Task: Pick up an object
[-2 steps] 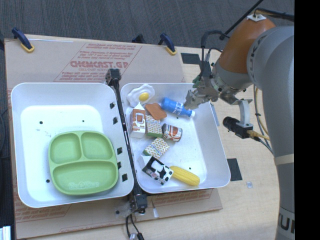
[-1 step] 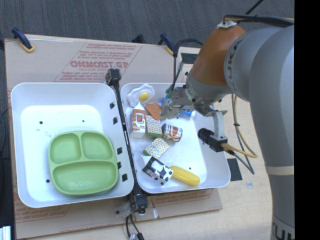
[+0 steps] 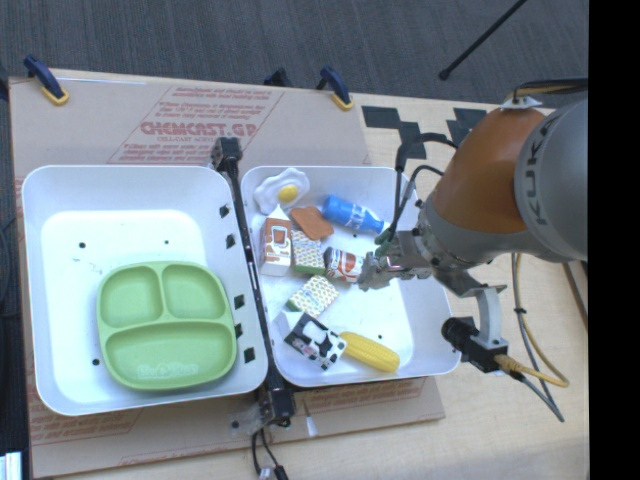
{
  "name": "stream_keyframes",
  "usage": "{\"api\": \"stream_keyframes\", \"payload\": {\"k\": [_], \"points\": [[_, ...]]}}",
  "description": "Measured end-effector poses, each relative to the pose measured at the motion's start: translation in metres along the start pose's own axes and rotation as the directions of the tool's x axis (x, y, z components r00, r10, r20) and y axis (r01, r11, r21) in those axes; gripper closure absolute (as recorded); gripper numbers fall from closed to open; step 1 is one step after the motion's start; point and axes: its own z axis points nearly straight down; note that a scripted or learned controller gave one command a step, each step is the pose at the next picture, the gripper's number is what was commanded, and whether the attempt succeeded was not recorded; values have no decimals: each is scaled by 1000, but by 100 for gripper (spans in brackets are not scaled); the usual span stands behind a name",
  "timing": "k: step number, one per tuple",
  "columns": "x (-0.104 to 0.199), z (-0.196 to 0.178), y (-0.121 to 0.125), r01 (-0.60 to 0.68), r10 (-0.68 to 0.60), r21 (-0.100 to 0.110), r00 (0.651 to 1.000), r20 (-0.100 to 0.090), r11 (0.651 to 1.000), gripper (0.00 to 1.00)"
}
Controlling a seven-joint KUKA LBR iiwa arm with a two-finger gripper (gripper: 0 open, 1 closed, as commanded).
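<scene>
While the gripper (image 3: 372, 271) hung low at frame centre-right, I logged it beside the can (image 3: 343, 264) in the right bin (image 3: 425, 353); finger state: I could not tell. Step: approach. Next: close squarely, lift.

A single fixed camera looks down on the bench (image 3: 400, 133) from above at a slant, far enough back to take in both white bins whole: the left bin (image 3: 60, 208) and the right bin (image 3: 425, 353) side by side, with dark floor along the top of the frame. The arm (image 3: 510, 188) enters from the right edge, its bulk nearest the lens and covering part of the right bin's far side
</scene>
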Motion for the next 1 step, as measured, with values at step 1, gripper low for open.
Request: {"api": "stream_keyframes", "payload": {"k": [1], "points": [[-2,30,36,1,-1,0,1000,0,1000,100]]}}
